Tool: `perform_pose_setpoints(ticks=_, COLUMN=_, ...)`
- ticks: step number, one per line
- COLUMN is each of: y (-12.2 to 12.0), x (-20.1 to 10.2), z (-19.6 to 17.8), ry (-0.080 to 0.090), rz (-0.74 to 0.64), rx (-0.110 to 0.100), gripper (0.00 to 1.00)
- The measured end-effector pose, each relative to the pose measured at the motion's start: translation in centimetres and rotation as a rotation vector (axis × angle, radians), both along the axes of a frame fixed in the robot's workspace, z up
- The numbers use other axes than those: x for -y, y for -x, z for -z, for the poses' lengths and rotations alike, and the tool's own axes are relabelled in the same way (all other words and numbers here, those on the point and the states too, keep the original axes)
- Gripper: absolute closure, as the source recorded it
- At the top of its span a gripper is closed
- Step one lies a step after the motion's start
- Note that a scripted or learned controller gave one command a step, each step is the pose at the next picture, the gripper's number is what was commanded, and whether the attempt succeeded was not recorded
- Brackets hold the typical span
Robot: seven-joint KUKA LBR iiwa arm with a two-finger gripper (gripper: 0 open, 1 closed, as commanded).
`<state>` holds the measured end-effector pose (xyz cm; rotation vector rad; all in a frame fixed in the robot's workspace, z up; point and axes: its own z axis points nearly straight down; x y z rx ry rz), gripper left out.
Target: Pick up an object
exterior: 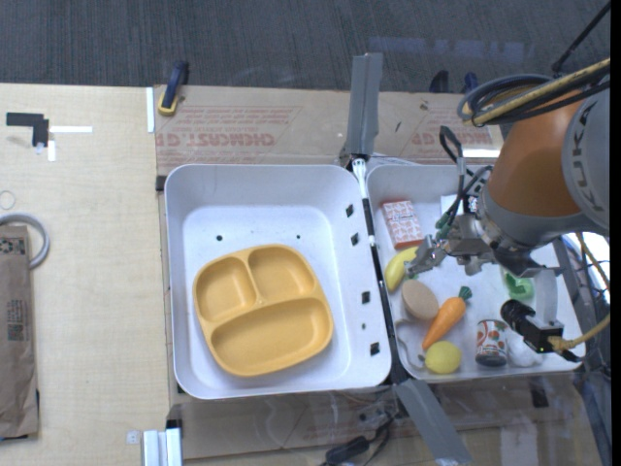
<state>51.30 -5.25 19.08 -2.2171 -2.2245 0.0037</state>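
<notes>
At the frame's right, the hand [434, 251] hangs low over the crowded right white bin [572, 362], its opening unreadable, beside the yellow plastic banana [397, 269]; tight neighbours like the beige round bun [420, 300] could spoil any grasp.

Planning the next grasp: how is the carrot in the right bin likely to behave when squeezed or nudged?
The carrot looks like smooth toy plastic, so probably stiff, light and somewhat slippery. Its tapered round body may roll or pivot if pushed, though the yellow lemon close by its tip could stop it.
</notes>
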Motion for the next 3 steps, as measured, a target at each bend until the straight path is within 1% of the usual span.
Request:
perform_pose_setpoints(ticks=1, y=3.7, x=5.7, z=10.0, ry=-0.001, rz=0.0, rx=-0.001, gripper=0.0)
perform_pose_setpoints(ticks=2, y=3.7, x=5.8, z=9.2, ry=-0.001, rz=0.004, rx=-0.003, gripper=1.0)
perform_pose_setpoints(ticks=3, y=-3.2, x=0.2, z=0.0, ry=0.001, rz=0.073, rx=0.0, gripper=1.0)
